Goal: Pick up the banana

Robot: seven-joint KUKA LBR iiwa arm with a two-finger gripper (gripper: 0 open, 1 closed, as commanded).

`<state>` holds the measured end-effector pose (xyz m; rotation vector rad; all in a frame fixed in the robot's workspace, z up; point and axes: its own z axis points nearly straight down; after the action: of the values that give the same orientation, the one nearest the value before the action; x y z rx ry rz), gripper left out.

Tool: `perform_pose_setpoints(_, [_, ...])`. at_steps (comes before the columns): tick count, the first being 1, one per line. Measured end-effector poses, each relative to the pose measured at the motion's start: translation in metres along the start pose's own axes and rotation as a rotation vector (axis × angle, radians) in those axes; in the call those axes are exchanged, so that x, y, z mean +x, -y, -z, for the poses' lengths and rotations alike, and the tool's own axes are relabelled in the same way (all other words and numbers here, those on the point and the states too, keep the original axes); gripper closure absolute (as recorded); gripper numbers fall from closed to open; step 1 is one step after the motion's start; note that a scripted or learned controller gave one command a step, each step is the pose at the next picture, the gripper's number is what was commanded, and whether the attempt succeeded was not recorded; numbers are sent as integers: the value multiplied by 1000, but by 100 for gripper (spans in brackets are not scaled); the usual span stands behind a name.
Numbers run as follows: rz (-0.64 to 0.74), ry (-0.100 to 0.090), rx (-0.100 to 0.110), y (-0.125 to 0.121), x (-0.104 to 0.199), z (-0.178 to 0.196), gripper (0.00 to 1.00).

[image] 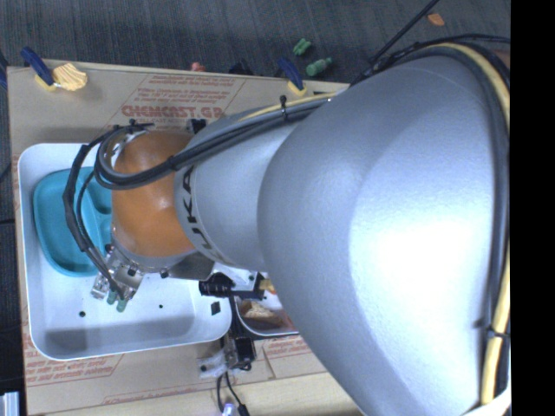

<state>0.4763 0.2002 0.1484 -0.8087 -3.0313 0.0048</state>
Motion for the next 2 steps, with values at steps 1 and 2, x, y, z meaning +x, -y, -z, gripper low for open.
perform_pose_setpoints(1, [5, 0, 0, -1, 0, 10, 100])
perform_pose_setpoints(2, [10, -1, 1, -1, 0, 20, 100])
